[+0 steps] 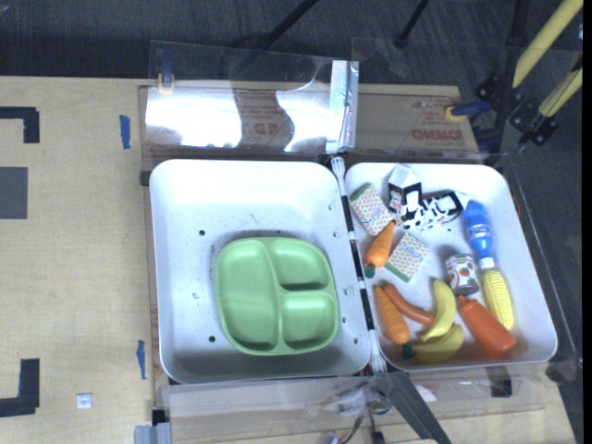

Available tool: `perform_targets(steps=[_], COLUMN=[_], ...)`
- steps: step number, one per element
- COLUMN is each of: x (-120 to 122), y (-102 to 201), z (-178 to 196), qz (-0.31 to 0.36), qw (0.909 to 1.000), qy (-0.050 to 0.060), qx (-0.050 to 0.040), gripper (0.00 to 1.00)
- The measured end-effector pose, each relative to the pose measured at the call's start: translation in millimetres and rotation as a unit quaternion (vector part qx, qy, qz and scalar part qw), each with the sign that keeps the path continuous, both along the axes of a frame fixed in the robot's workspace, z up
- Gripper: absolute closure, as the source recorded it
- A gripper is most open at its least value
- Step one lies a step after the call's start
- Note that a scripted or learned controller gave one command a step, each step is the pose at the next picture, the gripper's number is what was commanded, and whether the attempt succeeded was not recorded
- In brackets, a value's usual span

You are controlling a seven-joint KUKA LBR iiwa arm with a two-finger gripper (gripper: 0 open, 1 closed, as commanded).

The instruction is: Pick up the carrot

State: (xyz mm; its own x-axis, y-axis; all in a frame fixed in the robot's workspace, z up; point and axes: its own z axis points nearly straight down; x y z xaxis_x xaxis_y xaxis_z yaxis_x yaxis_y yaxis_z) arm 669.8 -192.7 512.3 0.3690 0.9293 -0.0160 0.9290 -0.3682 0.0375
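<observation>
Banana (444, 314) at the near edge of the right bin (529, 248).
Carrot (380, 244) lies tilted beside the bins' shared wall; the gripper's state cannot be told.

A pale wooden surface (74, 276) carries two shallow white plastic bins side by side. The left bin (185, 192) holds a light green divided plastic tray (276, 294) with three compartments. In the right bin (532, 285) lie a yellow toy banana (444, 317), a yellow corn cob (498, 296), a blue bottle with a white cap (477, 231), a black-and-white cow-patterned toy (427, 213), and two small patterned packets (372, 211), one near the bin's left wall.
</observation>
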Motion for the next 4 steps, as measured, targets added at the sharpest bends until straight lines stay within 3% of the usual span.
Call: perform_targets(steps=[4], x=[5.2], y=[10.1], z=[44.4], qz=[0.009], qw=[0.9999], qy=[-0.009], qx=[-0.0087], gripper=[1.0])
